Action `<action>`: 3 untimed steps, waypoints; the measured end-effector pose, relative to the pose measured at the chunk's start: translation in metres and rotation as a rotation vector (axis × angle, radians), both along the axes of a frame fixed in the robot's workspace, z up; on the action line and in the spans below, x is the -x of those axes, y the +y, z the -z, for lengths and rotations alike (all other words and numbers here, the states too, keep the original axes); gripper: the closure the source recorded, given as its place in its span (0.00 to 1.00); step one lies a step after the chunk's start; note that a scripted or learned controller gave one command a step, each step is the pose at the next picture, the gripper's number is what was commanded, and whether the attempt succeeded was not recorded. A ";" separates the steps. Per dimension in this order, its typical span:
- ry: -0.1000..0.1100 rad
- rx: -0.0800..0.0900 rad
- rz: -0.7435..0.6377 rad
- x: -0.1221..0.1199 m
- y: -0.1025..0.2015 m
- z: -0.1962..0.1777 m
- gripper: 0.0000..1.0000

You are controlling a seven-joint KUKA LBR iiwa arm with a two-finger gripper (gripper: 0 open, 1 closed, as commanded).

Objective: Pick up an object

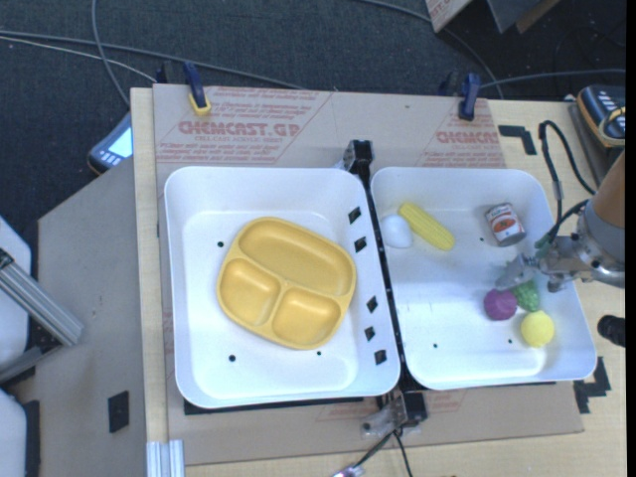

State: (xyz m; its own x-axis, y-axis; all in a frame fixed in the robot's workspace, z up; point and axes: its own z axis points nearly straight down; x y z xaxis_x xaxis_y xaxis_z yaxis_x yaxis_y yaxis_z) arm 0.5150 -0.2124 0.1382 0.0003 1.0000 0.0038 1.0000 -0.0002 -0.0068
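Tool (524, 278) low in right bin (467, 361), touching green toy (527, 294), grip state unclear, arm from right

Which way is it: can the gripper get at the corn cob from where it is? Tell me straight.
Probably yes. The gripper sits low in the right bin by the green toy, and the corn cob lies uncovered across bare bin floor, touching only the white ball on its far side.

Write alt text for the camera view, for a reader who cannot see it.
The gripper reaches in from the right, low over the right bin, just above a green object and a purple ball. That bin also holds a yellow lemon, a corn cob, a white ball and a small can; the left bin holds a yellow divided plate.
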 end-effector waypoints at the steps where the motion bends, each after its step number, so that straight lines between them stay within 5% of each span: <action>1: 0.000 -0.001 -0.001 0.001 0.002 0.053 0.00; 2: -0.007 0.002 0.000 -0.001 0.000 0.039 1.00; 3: -0.013 0.006 -0.002 -0.012 0.003 -0.019 1.00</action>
